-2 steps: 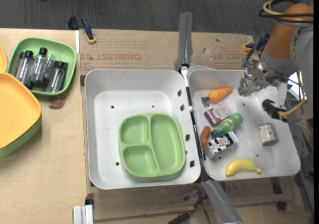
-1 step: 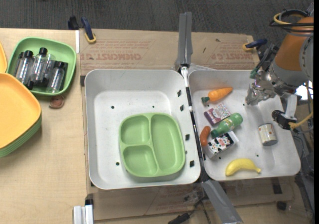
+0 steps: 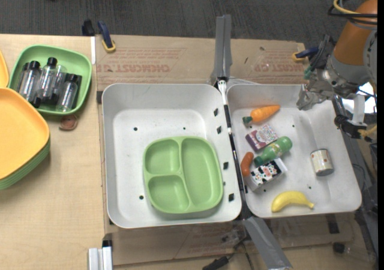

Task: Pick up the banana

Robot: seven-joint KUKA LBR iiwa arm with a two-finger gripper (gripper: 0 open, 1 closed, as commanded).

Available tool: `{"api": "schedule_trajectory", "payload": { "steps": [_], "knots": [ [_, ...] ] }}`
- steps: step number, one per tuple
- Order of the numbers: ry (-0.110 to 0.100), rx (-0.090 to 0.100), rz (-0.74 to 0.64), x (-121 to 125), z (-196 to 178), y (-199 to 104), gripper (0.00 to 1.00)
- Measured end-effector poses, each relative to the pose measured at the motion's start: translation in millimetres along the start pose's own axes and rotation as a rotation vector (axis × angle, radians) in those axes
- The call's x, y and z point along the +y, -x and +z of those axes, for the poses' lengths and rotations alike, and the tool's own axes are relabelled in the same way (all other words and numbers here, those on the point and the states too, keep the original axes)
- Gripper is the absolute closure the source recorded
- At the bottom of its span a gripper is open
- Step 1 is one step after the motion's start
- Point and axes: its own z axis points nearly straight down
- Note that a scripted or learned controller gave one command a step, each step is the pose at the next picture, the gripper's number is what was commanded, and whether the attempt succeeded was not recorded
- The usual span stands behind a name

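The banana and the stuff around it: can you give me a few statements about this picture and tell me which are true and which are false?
1. The banana lies in the right bin, near its front edge. True.
2. The gripper is holding the banana. False: it is over the bin's far right corner, well away from the banana.
3. The green divided tray sits in the left bin. True.
4. The carrot lies in the green tray. False: it is in the right bin, near the back.
5. The small metal can touches the banana. False: they lie apart.
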Motion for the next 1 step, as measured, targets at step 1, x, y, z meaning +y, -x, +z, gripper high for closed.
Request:
{"api": "schedule_trajectory", "payload": {
  "steps": [1],
  "knots": [
    [-0.001, 0.001, -0.045, -6.5, -57.0, -55.0, 1.0]
  ]
}}
